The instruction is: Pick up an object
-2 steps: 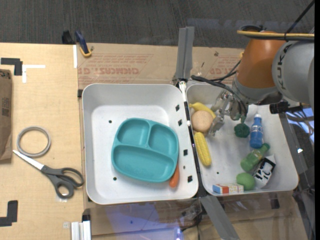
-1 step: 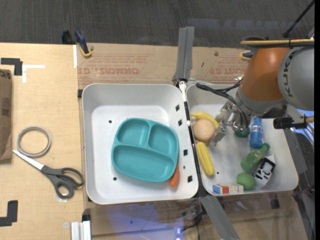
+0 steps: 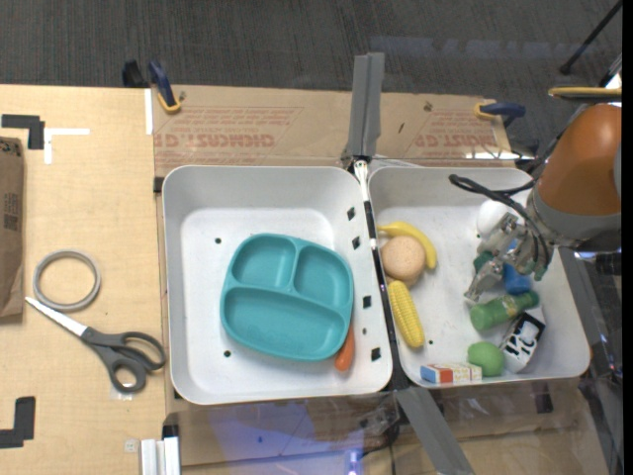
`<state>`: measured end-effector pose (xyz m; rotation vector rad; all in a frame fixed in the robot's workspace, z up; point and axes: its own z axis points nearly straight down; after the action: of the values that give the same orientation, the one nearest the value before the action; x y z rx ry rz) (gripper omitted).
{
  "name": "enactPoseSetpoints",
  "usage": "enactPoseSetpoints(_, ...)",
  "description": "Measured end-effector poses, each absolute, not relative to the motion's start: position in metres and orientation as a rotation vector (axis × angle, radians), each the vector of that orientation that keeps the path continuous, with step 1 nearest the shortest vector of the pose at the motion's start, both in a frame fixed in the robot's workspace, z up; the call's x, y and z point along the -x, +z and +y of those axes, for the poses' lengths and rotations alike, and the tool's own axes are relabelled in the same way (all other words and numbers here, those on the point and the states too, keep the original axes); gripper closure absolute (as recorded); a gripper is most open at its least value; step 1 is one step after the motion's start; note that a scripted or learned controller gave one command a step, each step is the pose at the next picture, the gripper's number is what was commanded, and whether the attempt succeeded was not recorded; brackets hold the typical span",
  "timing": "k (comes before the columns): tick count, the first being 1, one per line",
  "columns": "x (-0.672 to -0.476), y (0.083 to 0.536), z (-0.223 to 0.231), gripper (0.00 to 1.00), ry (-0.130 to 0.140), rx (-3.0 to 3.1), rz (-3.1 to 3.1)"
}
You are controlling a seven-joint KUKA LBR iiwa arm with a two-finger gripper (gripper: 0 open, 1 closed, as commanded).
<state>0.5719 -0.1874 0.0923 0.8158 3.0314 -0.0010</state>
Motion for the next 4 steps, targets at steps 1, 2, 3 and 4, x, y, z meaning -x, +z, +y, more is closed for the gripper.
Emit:
enactPoseSetpoints(1, -0.624, 0.092, -0.144, 0.00, 0.000, -1.176, 2.909)
enactPoseSetpoints(2, -0.633, 0.096, -0.111, 0.00, -0.015, -1.515, 2.734)
enactPoseSetpoints(3, -0.585, 0.093, -0.113, 0.00, -0.004, -1.702, 2.638)
enactPoseSetpoints(4, -0.522, 0.092, -0.115, 0.00, -0.003, -1.962, 2.452)
